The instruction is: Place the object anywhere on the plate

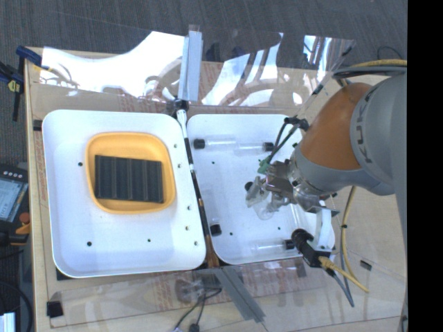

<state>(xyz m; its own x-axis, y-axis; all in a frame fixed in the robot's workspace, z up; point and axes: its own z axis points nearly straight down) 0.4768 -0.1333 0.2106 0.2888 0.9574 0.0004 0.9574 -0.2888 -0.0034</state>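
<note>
Camera view: yellow plate (129, 173) in left bin (62, 220), dark ridged block (131, 178) on its middle. Arm (353, 140) over right bin (228, 234); gripper (266, 196) low above its floor, finger state impossible to tell.

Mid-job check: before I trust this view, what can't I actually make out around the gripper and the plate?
- Gripper, camera view: blurred and partly under the arm's wrist; whether it holds anything is unclear.
- Right bin floor beneath the arm: covered by the arm.
- Dark ridged block on the yellow plate: too little detail to say what it is.
</note>
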